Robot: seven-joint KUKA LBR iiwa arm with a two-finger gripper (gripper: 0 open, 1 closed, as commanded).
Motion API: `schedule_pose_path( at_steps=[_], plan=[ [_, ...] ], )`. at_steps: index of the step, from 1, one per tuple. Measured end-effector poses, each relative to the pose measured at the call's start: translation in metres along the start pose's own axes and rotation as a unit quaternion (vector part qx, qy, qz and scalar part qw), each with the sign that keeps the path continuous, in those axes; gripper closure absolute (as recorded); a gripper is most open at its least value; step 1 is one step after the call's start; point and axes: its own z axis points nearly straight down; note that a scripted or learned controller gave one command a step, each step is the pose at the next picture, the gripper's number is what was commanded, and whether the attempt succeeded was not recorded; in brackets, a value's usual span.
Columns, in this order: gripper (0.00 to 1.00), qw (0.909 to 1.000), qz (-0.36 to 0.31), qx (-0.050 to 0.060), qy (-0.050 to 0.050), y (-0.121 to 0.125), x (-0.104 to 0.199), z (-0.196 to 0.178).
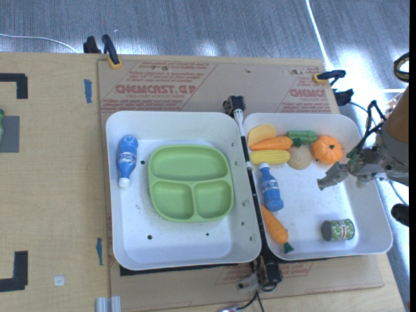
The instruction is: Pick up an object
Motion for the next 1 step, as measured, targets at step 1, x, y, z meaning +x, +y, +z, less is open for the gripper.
schedule_pose_path(
  at_steps=[1],
  plan=[
    [0.0, 1.0, 0.0, -0.001, -0.001, 0.0784, -0.0228, 0.0234]
  ],
)
